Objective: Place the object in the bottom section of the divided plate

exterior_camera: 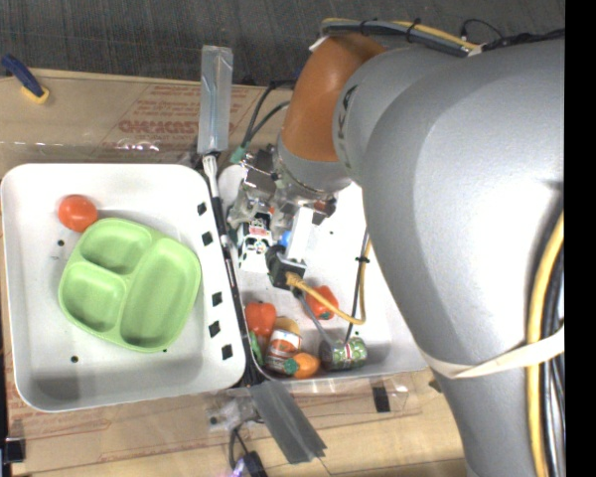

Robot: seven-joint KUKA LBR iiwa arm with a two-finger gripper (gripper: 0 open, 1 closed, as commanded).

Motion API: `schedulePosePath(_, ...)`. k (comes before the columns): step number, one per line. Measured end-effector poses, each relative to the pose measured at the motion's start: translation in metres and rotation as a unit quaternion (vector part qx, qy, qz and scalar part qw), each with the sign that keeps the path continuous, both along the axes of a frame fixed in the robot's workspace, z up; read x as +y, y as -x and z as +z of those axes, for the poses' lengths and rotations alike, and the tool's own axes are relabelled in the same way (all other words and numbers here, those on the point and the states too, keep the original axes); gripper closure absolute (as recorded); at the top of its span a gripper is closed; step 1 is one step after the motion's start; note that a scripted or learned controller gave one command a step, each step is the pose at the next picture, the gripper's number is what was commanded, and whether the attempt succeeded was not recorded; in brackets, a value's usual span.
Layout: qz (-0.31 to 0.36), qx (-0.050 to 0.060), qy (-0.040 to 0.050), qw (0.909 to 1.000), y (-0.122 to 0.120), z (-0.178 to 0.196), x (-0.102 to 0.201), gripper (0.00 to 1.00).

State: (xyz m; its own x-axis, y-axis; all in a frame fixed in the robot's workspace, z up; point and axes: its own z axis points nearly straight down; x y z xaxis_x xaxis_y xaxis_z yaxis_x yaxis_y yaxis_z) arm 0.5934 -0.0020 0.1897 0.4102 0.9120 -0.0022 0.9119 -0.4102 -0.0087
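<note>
Grey arm (457,187) fills the right side, orange band (323,97) above the wrist, reaching in over the right bin (377,266); wrist and gripper (268,229) sit low at that bin's left wall, close to the divider between bins; can't tell gripper state, it's buried in cables and brackets, and nothing is visibly held; left bin (30,296) is the other big white tray, holding the green divided plate (129,281), which lies centre-left with three sections, all bare green; orange-red ball (76,212) sits on the left bin floor just beyond the plate's far-left rim, touching or nearly so, not in any section; near corner of the right bin has a cluster of small items: red-orange piece (260,318), small jar with a pale label (284,344), orange-green item (303,366) at the near wall, dark green can (348,353) lying on its side, another orange piece (323,301) just right of the gripper; brown cardboard (109,107) lies under the far edge of the bins; blue clip (25,78) at the far-left corner.
</note>
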Motion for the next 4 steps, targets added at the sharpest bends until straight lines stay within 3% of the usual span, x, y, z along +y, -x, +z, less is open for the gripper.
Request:
schedulePosePath(1,0.008,0.000,0.0005,1.0000,0.018,0.000,0.039,1.00)
schedulePosePath(2,0.059,-0.002,0.0008,0.9983,0.002,0.013,0.059,1.00)
schedulePosePath(3,-0.274,0.001,0.0024,0.9617,0.029,0.001,0.100,1.00)
schedulePosePath(4,-0.432,-0.001,0.0034,0.9016,0.079,-0.036,0.123,1.00)
